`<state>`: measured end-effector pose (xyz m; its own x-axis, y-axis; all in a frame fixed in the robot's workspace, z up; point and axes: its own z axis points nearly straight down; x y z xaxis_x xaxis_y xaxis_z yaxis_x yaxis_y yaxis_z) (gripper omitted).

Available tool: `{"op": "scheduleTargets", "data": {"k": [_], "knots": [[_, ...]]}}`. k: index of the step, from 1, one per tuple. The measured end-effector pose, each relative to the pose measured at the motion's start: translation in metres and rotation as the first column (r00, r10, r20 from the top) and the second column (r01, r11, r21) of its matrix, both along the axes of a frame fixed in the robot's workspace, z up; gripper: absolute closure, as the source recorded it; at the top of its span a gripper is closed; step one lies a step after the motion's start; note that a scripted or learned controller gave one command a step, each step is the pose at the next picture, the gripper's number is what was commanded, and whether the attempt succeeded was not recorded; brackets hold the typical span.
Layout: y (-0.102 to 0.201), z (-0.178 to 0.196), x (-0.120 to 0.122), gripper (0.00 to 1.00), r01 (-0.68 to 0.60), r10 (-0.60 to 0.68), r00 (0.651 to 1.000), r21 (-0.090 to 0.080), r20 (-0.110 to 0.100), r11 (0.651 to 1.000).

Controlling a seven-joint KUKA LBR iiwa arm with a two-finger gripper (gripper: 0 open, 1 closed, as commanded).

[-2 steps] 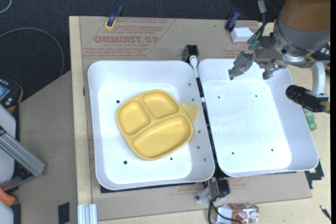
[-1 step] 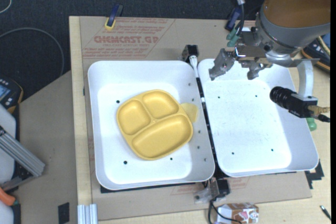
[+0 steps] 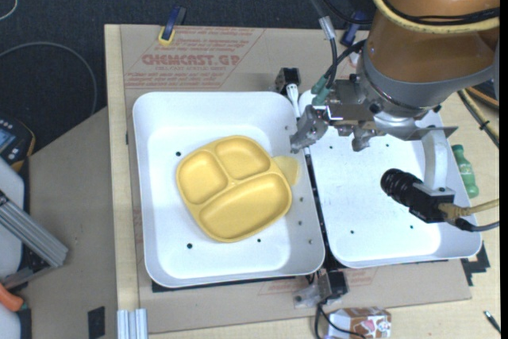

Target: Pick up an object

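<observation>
The yellow divided plate (image 3: 234,186) lies flat, right way up, in the middle of the left bin (image 3: 159,123). It sits down and to the left of the end effector (image 3: 305,132), apart from it. It is the likeliest thing to pick, since it lies open from above with bare floor all round. A paler yellow bit pokes out at the plate edge nearest the end effector; whether it belongs to the plate I cannot tell.

A green thing (image 3: 463,167) sits at the far rim of the right bin (image 3: 357,226), well away on the end effector's other side and partly hidden.

The arm (image 3: 432,20) reaches in from the right, its bulky orange-banded wrist hanging over the right bin. The end effector is at the shared wall between the bins, near their far corner, pointing down and left toward the plate. It holds nothing that can be seen; whether it is wide or narrow cannot be told from here. Judging by this pose, the grasp has not yet been made.
</observation>
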<state>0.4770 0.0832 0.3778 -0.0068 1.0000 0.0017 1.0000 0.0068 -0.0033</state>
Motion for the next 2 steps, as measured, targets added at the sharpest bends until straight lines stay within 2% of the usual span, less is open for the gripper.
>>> {"op": "scheduleTargets", "data": {"k": [1,2], "knots": [[-0.003,0.01,0.003,1.0,0.005,-0.005,1.0,-0.002,0.004,1.0],[0.01,0.048,0.003,1.0,0.004,-0.004,1.0,0.0,0.009,1.0]]}}
